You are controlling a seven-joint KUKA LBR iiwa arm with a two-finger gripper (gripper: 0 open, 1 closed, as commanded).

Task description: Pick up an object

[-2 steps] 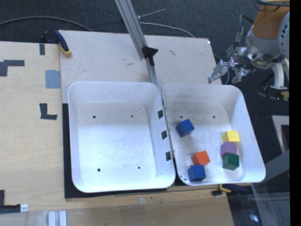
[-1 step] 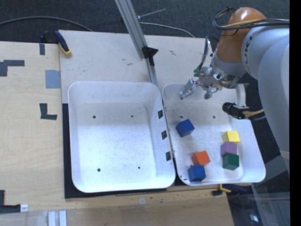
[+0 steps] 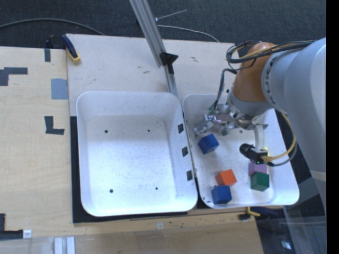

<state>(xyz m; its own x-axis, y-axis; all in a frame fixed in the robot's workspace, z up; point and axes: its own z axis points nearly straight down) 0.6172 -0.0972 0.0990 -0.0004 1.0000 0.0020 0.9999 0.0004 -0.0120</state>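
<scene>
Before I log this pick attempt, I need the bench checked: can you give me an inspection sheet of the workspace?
Surface: two white bins; left bin, right bin.
Job's things: all in the right bin: blue cube, orange cube, second blue cube, green cube, purple block.
Clutter: nothing seen.
Grippers: gripper low over the right bin, just above the blue cube.
Cables: yellow and black cables along the wrist.
Surroundings: metal pole, yellow-blue clamp.
</scene>
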